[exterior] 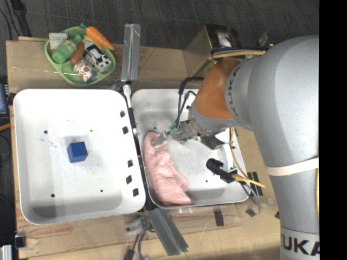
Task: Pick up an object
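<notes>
grey arm (pixel 287 118) loomed over right bin (pixel 162 99) | jaws (pixel 165 137) at pink cloth (pixel 162 172) top edge, spread/pinch state unclear | cloth lay flat, not lifted | pick prob. still pending

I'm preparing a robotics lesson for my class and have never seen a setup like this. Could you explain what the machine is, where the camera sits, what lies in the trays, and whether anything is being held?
This is one picture from a fixed camera above the bench, looking down at a slant. The big grey machine with an orange band is a robot arm reaching in from the right. Its gripper is low in the right white bin, at the top end of a pink cloth; whether it grips the cloth cannot be told. The left white bin holds a small blue cube. Behind the bins, a green bowl holds toy food, including a carrot.
</notes>
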{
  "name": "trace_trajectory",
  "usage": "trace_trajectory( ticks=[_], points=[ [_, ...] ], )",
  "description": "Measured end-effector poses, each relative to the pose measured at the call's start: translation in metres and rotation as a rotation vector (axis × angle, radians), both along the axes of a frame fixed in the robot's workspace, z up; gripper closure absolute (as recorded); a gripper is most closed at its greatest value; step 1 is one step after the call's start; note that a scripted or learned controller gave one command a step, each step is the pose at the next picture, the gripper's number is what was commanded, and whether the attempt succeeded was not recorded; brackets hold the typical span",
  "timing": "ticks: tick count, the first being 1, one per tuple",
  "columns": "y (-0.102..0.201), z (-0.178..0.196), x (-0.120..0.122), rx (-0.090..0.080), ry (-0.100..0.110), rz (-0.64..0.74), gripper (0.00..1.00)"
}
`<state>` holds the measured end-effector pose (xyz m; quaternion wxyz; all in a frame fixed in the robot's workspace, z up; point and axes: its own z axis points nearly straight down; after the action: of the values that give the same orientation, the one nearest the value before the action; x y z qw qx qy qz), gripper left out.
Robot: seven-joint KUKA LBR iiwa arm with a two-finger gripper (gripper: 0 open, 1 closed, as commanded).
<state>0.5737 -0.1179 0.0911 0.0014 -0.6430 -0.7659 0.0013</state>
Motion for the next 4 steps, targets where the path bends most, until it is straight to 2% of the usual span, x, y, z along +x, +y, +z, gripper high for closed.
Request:
trace_trajectory(
  ticks=[1, 2, 3, 4],
  points=[
    [0.017, 0.001, 0.038, 0.001, -0.002, 0.033, 0.0],
    [0.021, 0.0, -0.008, 0.0, 0.001, 0.001, 0.0],
    [0.001, 0.0, -0.074, 0.001, 0.0, 0.028, 0.0],
    [-0.022, 0.075, -0.093, 0.001, -0.003, 0.105, 0.0]
  ],
)
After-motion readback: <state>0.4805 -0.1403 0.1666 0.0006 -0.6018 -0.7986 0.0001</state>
